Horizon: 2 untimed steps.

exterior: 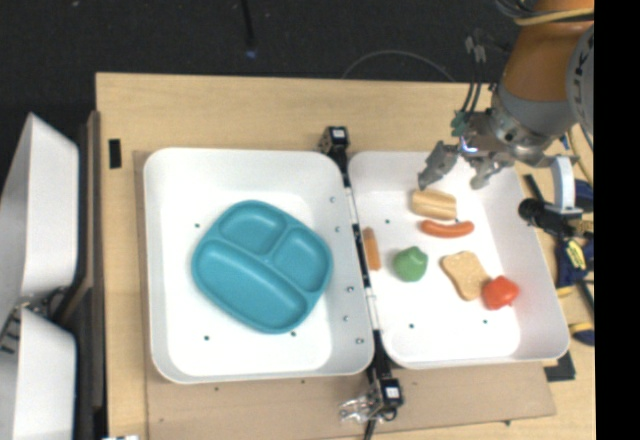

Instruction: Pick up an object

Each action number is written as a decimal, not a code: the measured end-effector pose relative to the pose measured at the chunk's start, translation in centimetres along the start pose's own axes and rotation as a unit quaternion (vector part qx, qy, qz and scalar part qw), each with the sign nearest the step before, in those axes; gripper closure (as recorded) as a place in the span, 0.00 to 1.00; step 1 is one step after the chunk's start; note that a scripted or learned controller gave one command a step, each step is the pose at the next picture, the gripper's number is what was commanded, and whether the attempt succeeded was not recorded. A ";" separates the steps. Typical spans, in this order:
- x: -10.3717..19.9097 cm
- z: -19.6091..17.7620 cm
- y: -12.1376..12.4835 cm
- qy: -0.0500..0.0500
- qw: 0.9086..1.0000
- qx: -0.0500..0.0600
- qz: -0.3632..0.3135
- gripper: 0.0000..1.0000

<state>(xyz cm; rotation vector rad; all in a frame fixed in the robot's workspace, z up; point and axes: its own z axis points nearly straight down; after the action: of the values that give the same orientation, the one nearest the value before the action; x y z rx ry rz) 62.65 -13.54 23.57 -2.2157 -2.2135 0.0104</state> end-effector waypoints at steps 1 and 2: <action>0.0 -0.8 0.2 0.000 1.000 -0.007 -0.001 0.00; -1.2 4.3 0.4 -0.003 1.000 -0.004 0.000 0.00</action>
<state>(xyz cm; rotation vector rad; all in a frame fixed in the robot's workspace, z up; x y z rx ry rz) 62.95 -14.75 19.27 -2.2236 -2.2194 0.0067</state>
